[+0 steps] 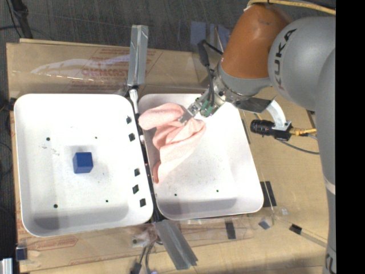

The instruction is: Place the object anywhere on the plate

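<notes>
Camera view has the gripper (pixel 193 113) pinched on the upper edge of the pink cloth (pixel 171 137) in the right bin (pixel 228 170). Cloth trails down-left from the fingers, long axis slanting toward the bins' divider.

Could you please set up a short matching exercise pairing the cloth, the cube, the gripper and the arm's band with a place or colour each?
Things:
1. cloth
2. cube
3. gripper
4. band

Descriptions:
A. orange
B. lies in the left bin
C. pink, crumpled in the right bin
D. at the cloth's top edge

Pairs: 1-C, 2-B, 3-D, 4-A
</notes>
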Tool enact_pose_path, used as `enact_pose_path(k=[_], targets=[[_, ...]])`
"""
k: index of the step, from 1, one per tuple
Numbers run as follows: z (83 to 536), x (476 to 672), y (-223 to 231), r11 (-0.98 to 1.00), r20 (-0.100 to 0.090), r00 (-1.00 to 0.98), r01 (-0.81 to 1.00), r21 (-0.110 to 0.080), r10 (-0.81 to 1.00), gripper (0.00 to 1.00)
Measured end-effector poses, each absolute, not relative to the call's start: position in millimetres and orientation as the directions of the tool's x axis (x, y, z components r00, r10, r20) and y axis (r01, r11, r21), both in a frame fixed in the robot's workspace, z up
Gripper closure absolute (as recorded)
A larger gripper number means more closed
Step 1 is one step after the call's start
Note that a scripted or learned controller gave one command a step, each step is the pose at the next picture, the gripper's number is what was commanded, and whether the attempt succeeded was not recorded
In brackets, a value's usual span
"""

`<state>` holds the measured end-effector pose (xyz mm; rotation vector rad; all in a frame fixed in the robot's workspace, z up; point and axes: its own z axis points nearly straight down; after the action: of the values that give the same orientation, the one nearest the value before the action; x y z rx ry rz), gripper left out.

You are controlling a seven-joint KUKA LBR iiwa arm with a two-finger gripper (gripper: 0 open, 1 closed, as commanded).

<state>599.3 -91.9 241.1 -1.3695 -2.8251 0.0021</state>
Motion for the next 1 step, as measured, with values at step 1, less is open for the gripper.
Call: enact_pose_path(k=[1], targets=[[229.0, 581.9, -43.6, 0.879, 0.002, -0.879, 0.478, -0.002, 0.478, 1.00]])
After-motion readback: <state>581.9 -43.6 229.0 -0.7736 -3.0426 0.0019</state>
